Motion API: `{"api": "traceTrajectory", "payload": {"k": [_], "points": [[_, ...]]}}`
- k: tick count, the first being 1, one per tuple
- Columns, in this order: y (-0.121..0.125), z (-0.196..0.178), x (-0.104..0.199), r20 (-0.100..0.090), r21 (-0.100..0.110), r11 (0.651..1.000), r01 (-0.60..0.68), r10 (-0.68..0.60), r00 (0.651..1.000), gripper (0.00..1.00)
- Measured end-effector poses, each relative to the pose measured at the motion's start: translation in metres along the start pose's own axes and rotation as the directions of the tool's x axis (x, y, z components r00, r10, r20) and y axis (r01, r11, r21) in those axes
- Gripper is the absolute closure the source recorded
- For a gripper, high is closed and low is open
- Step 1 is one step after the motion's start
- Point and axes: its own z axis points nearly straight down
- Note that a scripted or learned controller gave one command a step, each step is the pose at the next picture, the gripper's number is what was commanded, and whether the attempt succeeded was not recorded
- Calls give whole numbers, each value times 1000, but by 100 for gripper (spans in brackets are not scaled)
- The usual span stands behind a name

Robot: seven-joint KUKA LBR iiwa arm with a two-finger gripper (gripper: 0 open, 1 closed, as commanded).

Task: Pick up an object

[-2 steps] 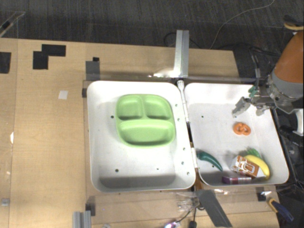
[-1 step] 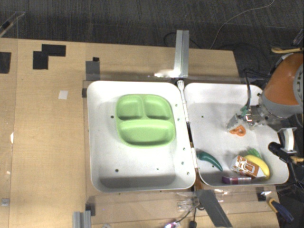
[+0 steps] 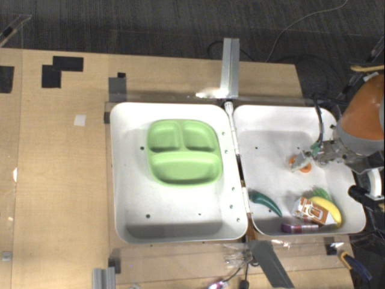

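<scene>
Small orange obj (image 3: 299, 162) flat on right bin's floor (image 3: 271, 155), upper-mid (shape unclear), near jaws.

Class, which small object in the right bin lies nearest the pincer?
The small orange piece, right beside the pincer; the green pepper and yellow banana lie nearer the front edge.

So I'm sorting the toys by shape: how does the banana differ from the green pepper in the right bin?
The banana is yellow and thick; the green pepper is dark green and slimmer, tapering to a point. The banana lies by the bin's near right corner, touching a small box; the pepper lies apart, near the left wall. Both are curved and rest flat in the right bin.
</scene>
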Motion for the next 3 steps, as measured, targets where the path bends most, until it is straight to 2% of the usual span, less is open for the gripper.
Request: {"api": "traceTrajectory", "payload": {"k": [1, 2, 3], "points": [[2, -13, 0, 2, -6, 1000, 0, 0, 1000, 100], [2, -13, 0, 2, -6, 1000, 0, 0, 1000, 0], [3, -36, -7, -1, 10, 999, -35, 35, 999, 0]]}}
